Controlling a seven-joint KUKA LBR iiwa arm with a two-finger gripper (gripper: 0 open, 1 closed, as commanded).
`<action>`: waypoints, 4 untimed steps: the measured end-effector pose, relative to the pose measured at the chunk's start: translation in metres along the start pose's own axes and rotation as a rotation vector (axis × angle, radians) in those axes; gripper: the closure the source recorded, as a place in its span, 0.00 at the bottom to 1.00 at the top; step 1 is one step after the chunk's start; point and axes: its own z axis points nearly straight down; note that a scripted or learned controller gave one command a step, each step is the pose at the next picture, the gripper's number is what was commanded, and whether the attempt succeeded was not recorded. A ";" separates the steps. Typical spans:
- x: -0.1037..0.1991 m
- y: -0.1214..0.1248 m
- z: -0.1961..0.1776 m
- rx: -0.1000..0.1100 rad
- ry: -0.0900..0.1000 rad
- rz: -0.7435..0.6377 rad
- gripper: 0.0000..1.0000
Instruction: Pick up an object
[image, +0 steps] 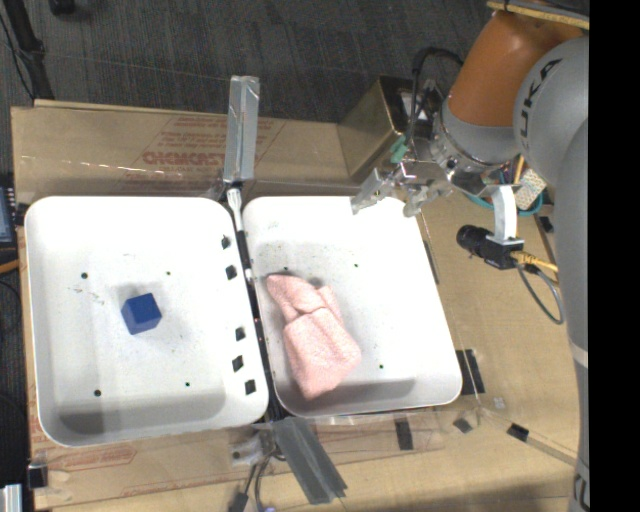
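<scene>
A folded pink cloth (312, 334) lies in the right bin (400, 290), toward its left and front. A small blue cube (141, 312) sits in the left bin (120, 400), near its middle. My gripper (389, 200) hangs over the far right rim of the right bin, well apart from the cloth. Its two pale fingers are spread apart with nothing between them.
A grey metal bar (240, 130) rises at the back between the two bins. Brown cardboard (130, 140) lies behind the bins. Black clips (240, 340) line the divider between the bins.
</scene>
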 end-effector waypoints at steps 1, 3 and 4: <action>0.023 -0.035 0.014 -0.001 -0.001 0.010 0.00; 0.060 -0.056 0.193 -0.001 0.000 -0.010 0.00; 0.059 -0.057 0.184 0.002 -0.001 -0.015 1.00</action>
